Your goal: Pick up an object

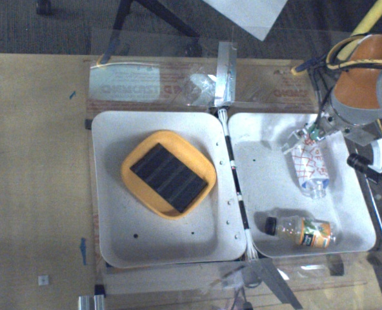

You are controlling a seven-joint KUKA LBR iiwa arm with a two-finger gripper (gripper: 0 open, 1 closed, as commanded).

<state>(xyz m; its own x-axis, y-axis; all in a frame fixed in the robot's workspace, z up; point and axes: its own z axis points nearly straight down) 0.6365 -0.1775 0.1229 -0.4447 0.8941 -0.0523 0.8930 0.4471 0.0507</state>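
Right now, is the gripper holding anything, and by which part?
Cannot be told: the gripper sits at the top end of the crushed bottle, but a hold isn't visible.

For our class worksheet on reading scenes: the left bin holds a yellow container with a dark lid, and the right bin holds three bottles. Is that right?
Not quite. The right bin holds two bottles, as the camera view shows: a clear crumpled bottle and a juice bottle. The yellow container is correct.

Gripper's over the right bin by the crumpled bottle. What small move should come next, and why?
Probably a short straight descent onto the crumpled water bottle. The gripper sits at that bottle's upper end in the right bin, and nothing shows between its fingers. The juice bottle lies apart near the front wall, and the yellow tray is in the left bin, so the crumpled bottle looks the closest target.
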